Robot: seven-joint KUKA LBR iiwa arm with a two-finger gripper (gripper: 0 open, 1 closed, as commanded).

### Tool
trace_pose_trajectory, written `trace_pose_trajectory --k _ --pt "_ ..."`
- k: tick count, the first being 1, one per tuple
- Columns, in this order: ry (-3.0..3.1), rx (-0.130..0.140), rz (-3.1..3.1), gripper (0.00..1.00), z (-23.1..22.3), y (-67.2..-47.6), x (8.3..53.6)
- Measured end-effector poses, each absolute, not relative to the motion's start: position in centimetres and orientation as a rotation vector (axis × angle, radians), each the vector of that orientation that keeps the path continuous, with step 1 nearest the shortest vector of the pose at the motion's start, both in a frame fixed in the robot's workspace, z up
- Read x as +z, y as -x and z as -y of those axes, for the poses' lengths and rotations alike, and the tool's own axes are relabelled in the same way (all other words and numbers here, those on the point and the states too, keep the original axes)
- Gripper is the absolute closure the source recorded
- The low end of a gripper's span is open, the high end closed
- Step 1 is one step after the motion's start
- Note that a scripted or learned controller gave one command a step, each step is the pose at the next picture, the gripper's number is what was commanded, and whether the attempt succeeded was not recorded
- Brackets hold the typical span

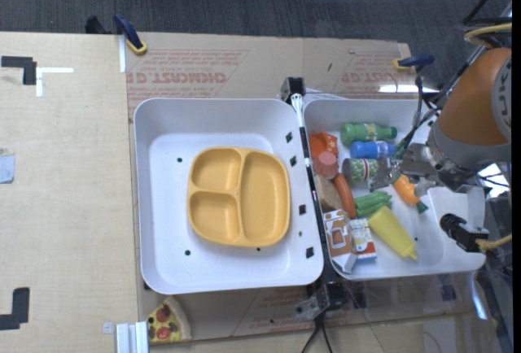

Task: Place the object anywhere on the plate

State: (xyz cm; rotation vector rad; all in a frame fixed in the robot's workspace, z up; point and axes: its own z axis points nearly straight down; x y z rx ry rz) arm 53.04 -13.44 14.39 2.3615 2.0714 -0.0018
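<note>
Two bins on the surface (65,180), and the fingers (400,171) are down in the right bin (456,254), right in the thick of the toy food pile. Honestly can't tell if they're open or closed, the wrist and the clutter hide the tips.

Right around them: a dark can (362,171) touching on the left side, a blue bottle (370,150) just above that, and a green bottle (368,132) further up near the top wall. An orange carrot-looking piece (406,190) sits just below the fingers, with some green bean-looking pieces (373,202) beside it and a yellow mustard bottle (392,233) lower down. Further left there's a red cup (326,163), a hot dog (345,195), and a small printed carton (360,239) near the bottom. So it's crowded, stuff on pretty much every side.

Which of those is the object to move, I can't say, nothing is visibly between the fingers.

The plate (241,196) is yellow with three compartments, sitting in the middle of the left bin (163,262), well apart from the fingers, with the two bin walls between them.

Outside the bins, a toy pizza slice (165,322) lies on the cardboard (203,71) below the left bin.
</note>
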Motion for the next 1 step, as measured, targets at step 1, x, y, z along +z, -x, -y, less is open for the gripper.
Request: trace_pose_trajectory --k 1 --pt "-2.361 -0.002 -2.071 0.0 13.44 -53.04 14.39"
